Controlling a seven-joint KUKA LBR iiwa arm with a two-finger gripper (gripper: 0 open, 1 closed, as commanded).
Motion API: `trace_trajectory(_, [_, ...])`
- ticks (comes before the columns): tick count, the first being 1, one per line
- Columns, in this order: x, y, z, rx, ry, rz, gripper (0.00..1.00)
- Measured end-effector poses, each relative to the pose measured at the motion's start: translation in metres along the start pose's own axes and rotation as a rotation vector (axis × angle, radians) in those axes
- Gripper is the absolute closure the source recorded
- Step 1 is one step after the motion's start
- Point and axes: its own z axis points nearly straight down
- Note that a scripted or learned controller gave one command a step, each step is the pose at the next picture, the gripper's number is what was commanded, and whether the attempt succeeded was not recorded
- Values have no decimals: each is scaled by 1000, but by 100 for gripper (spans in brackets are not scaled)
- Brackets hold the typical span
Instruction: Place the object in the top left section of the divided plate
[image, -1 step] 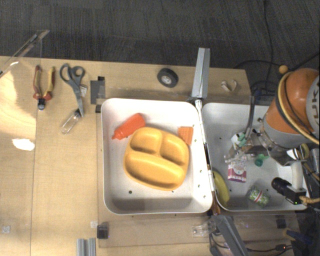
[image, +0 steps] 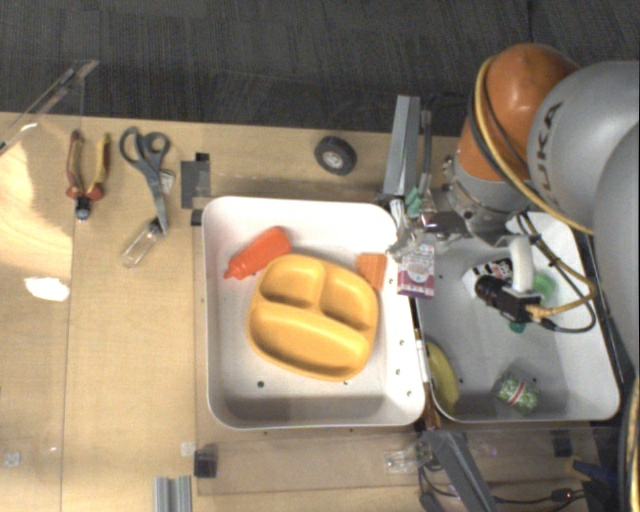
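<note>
Although the left of the surface (image: 110, 380) carries only pliers (image: 86, 172) and scissors (image: 148, 175), neither part of the task, the step in hand is played out further right. In the left bin (image: 225, 400) an orange carrot-like toy (image: 257, 252) lies at the far left, just beside the yellow divided plate (image: 314, 315); the plate's top left section (image: 290, 280) looks unoccupied. A small orange block (image: 372, 268) rests at the plate's far right edge. Over the seam between the bins, the gripper (image: 415, 245) appears to be pinching a small purple-and-white packet (image: 417, 272), which hangs just below it; the object is thus aloft, right of the plate. In the right bin (image: 600, 400) lie a banana (image: 442, 372), a green item (image: 517, 392) and dark oddments. To do the step well, the arm (image: 580, 130) should probably carry the packet leftward across the plate, clearing the block and the central ridge, lower it squarely over the far-left compartment, and release low. The hanging packet may swing, so a slow approach seems wise.
</note>
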Motion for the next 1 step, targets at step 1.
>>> trace_trajectory(1, [58,26,52,1,1,-399,100])
